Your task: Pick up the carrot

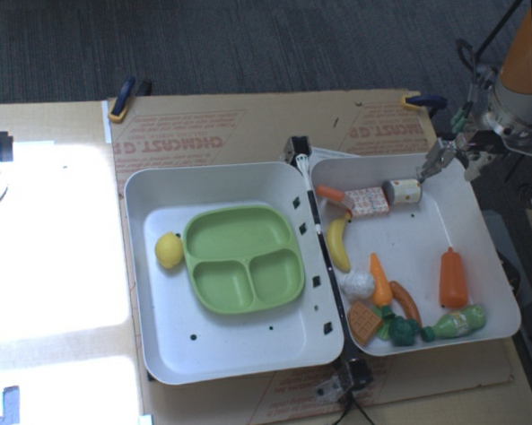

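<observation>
A: Arm position?

B: The arm enters from the far right. The gripper [435, 163] sits above the far right corner of the right bin [482, 221], well apart from the carrot [379, 279]. Whether its hand is released or clenched cannot be told; that part is too small and cluttered.

A: Carrot location?

B: It is in the right bin, left of middle, toward the near side. It lies roughly lengthwise, far to near, and is small and orange. A white lump [357, 285] touches its left side. A sausage [404, 301] lies just right of it, slanting toward the near wall.

A: Other contents, right bin?

B: A banana [339, 244] lies along the left wall. A patterned box [367, 201] and a small jar [403, 191] are at the far side. An orange bottle [452, 277] lies to the right. A waffle [364, 321], broccoli [401, 330] and a green bottle [456, 322] line the near edge.

A: Left bin?

B: The left bin [154, 286] holds a green divided plate [244, 258], and a lemon [168, 250] touches the plate's left rim.
</observation>
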Motion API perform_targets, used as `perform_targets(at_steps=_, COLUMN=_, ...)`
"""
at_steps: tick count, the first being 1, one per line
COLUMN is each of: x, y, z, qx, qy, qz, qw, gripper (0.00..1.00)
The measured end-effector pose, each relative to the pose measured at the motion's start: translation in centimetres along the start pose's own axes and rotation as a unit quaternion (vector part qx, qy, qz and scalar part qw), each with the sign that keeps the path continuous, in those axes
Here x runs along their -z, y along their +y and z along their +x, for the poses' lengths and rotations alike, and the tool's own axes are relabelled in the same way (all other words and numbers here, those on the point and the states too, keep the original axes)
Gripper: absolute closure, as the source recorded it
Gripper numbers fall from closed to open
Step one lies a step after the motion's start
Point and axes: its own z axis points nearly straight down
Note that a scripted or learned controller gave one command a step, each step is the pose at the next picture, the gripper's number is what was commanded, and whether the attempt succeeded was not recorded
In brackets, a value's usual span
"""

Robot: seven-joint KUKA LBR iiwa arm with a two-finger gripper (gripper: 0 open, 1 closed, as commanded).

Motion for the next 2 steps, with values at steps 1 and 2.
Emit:
perform_targets(at_steps=1, x=-11.5, y=-4.7, z=5.3, qx=-0.015, qy=0.000, qz=0.000, qw=0.9999, gripper=0.00)
perform_targets(at_steps=2, x=-15.4, y=-9.3, z=7.9, qx=0.076, qy=0.001, qz=0.000, qw=0.9971, gripper=0.00)
